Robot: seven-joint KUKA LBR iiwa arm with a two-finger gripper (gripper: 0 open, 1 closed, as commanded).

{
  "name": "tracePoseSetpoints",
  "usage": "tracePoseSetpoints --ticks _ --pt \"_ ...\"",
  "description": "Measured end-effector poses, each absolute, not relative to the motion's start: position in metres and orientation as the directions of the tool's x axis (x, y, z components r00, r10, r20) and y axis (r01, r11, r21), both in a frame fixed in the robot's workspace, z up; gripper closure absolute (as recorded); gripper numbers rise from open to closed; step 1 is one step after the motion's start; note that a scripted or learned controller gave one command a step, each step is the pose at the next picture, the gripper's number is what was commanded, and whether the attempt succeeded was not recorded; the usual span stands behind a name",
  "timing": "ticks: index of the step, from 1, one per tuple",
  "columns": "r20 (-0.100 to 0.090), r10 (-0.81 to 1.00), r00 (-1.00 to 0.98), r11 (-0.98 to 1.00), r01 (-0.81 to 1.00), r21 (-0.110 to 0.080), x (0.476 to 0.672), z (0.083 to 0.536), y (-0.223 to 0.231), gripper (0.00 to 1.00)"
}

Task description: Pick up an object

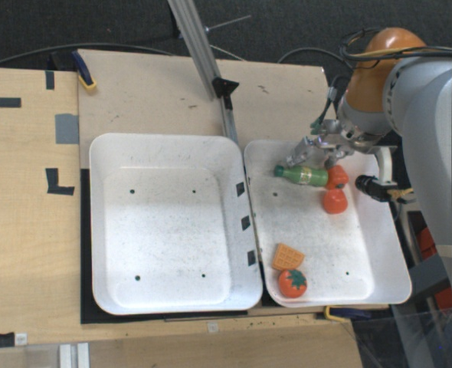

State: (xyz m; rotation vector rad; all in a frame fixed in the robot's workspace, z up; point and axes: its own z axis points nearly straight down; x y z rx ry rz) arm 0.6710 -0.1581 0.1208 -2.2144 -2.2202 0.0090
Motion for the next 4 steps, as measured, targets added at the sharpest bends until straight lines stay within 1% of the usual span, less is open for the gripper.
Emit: tracePoseSetpoints --ticks 1,2,3,4 --pt "-0.001 1.000 -0.001 0.001 1.000 -0.011 0.669 0.087 -0.158 0.00" --pt "-0.002 1.000 -0.002 0.002 1.000 -0.010 0.669 0.098 -0.158 1.00" --pt "-0.001 1.000 -0.001 0.001 1.000 0.006 0.666 0.160 -0.153 1.00" --pt "-0.001 1.000 -0.001 0.001 1.000 0.004 0.661 0.205 -0.153 1.00"
